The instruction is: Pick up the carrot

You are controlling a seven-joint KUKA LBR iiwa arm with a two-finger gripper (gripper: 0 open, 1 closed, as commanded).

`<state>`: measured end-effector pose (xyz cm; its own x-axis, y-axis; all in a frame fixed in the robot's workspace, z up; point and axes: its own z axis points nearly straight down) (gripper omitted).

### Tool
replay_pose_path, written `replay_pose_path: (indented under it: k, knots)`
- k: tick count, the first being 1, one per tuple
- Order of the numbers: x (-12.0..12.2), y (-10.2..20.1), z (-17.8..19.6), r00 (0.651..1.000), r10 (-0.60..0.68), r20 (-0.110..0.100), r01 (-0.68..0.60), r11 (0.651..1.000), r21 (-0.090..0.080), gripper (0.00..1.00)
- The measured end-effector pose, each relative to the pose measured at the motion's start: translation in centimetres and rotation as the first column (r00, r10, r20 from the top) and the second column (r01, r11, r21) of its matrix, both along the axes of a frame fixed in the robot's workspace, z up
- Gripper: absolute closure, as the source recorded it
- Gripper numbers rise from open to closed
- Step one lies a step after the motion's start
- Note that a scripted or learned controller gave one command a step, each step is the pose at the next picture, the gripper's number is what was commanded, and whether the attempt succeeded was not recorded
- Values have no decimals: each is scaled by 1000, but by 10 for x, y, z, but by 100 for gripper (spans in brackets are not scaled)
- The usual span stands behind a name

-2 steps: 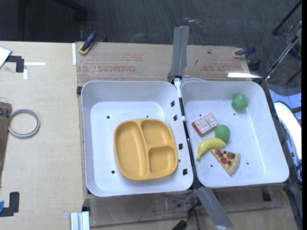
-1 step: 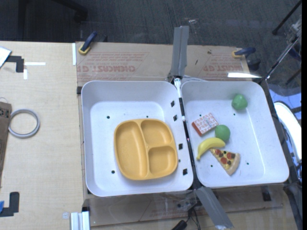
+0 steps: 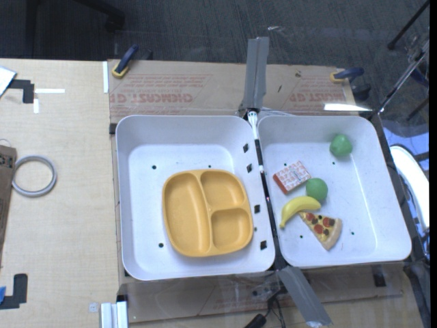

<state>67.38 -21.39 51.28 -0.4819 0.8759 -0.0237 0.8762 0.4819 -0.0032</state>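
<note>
The right bin (image 3: 382, 203) holds several toy foods. A yellow banana (image 3: 298, 208) lies near its left wall. A pizza slice (image 3: 323, 229) lies just below the banana, touching its lower end. A red and white packet (image 3: 291, 176) sits above the banana, with a green round fruit (image 3: 316, 188) beside it. A second green ball (image 3: 341, 145) rests towards the far right corner. In the left bin (image 3: 136, 183) lies a yellow divided plate (image 3: 207, 212) with nothing on it.
A roll of grey tape (image 3: 33, 175) lies on the wooden bench at the left. Blue and yellow clamps (image 3: 125, 61) (image 3: 348, 74) hold the cardboard behind the bins. A grey strap (image 3: 257, 74) runs back from the seam between the bins.
</note>
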Motion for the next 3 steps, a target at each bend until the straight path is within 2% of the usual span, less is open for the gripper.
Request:
replay_pose_path:
  k: [3]
  knots:
    - [5, 3, 25, 1000, 7, 4, -7, 1000, -8, 100]
